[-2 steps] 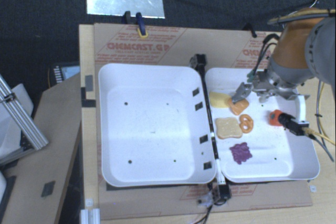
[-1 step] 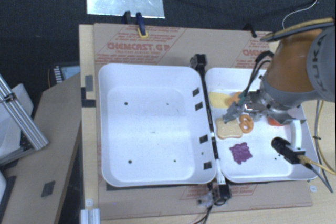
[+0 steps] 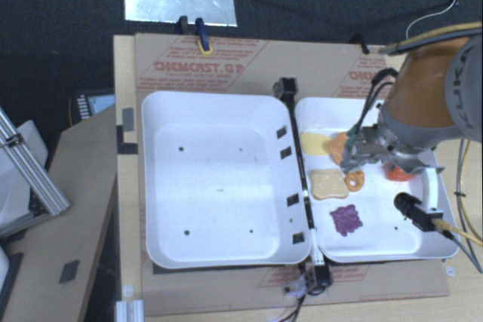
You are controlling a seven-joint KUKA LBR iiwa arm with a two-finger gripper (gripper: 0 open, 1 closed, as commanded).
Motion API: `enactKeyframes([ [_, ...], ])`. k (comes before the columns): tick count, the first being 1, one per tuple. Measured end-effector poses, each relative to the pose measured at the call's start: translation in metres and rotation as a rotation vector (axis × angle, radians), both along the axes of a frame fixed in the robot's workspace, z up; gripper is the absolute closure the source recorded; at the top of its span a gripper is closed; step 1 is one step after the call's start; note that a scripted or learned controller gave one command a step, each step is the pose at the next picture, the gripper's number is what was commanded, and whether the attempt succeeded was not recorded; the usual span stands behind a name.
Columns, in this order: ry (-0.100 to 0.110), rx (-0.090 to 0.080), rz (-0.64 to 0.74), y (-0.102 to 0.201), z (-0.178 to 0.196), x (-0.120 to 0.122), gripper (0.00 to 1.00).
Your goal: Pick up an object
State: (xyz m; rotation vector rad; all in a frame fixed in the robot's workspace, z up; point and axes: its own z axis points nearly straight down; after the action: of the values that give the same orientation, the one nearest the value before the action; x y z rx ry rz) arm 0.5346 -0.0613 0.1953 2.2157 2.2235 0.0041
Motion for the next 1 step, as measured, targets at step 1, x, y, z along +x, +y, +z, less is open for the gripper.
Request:
enactKeyframes([
  [1, -0.007, 0.002, 0.007, 0.0588, 0.1058, 0.0019, 1.0],
])
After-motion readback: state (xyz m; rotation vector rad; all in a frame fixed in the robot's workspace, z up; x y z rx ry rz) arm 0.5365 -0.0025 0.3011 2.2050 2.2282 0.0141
